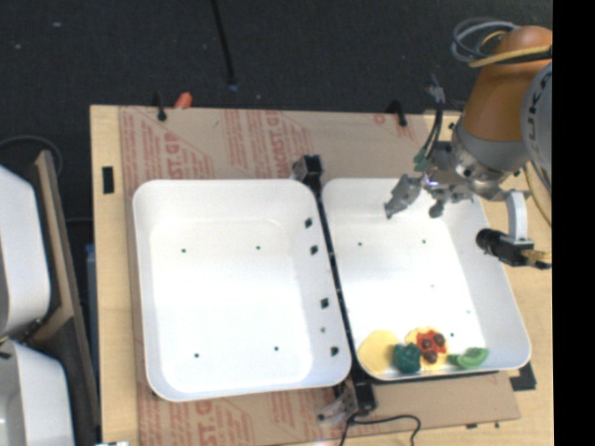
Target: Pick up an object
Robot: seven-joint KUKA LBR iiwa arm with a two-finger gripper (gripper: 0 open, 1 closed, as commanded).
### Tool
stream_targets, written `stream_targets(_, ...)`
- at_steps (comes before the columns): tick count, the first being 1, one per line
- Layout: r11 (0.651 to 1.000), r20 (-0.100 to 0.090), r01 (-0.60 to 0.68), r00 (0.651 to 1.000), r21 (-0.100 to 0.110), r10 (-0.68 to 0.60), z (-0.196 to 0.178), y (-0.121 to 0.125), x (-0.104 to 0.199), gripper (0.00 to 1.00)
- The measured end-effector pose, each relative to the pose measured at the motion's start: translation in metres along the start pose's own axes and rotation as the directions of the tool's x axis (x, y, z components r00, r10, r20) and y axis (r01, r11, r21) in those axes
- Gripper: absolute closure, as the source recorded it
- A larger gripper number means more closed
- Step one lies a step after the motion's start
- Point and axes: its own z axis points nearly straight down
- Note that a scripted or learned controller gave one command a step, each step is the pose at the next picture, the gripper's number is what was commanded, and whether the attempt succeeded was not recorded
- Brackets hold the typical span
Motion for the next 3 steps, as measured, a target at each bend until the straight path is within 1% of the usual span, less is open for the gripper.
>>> stream_targets(1, 1.0, -0.001, 0.013, 1.0, 0.004, -0.013, 0.045, -0.031, 0.005, 0.0)
stream_targets(2, 1.0, 0.0, 0.0, 1.0, -0.001, 0.0, 0.024, -0.06, 0.002, 0.0)
stream_targets(3, 1.0, 0.001, -0.001, 1.0, -0.005, 0.001, -0.04, -0.085, -0.019, 0.0)
